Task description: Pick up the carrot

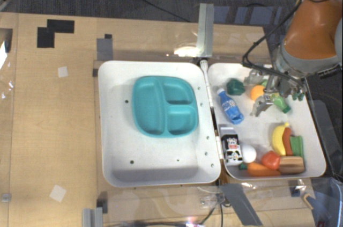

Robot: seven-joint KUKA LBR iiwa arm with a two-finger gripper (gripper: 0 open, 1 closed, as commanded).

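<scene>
The carrot (pixel 258 169) is a short orange piece lying along the front wall of the right bin (pixel 316 134), beside a red pepper (pixel 270 158) and a brown bread block (pixel 291 165). My gripper (pixel 274 101) hangs over the back part of that bin, far behind the carrot. It is open, with one grey finger (pixel 261 107) pointing down beside a round orange fruit (pixel 257 92). A small green item (pixel 282 105) lies under the gripper, and nothing is held.
The right bin also holds a blue bottle (pixel 229 106), a dark green vegetable (pixel 235 86), a banana (pixel 278 138), a small carton (pixel 231 147) and a white egg (pixel 249 155). The left bin (pixel 115 129) bears a teal divided plate (pixel 164 105).
</scene>
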